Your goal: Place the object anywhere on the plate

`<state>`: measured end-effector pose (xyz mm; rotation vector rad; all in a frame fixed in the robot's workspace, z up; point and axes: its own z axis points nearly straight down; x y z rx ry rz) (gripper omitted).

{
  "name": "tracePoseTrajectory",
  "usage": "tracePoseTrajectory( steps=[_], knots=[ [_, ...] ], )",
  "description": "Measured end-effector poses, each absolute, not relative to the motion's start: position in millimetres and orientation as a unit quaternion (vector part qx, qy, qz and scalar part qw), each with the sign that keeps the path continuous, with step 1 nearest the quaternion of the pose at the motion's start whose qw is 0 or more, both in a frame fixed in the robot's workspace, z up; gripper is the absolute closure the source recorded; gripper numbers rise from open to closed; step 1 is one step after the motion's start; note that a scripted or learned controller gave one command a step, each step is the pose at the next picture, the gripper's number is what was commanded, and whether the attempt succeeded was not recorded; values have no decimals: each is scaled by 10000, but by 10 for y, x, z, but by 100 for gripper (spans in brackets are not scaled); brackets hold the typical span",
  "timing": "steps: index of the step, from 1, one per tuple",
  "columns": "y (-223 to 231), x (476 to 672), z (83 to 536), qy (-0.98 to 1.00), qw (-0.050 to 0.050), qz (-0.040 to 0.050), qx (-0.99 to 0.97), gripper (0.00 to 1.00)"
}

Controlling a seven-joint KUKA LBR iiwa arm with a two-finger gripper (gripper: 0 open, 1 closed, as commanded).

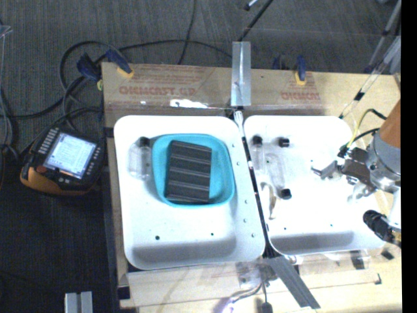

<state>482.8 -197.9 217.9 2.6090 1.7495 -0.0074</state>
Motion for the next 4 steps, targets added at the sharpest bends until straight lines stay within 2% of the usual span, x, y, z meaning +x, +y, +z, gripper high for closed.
tracePoseTrajectory(
  steps=[1, 2, 3, 4],
  knots=[
    [-1381, 4829, 1801, 4255, -25, -23, 9050, 0],
    [-1915, 4832, 2287, 4975, -5, -20, 8675, 0],
    [-1519, 4824, 1555, 2821, -17, -32, 9594, 0],
    [-2113, 4826, 2174, 3317, 7, -27, 9434, 0]
  ],
)
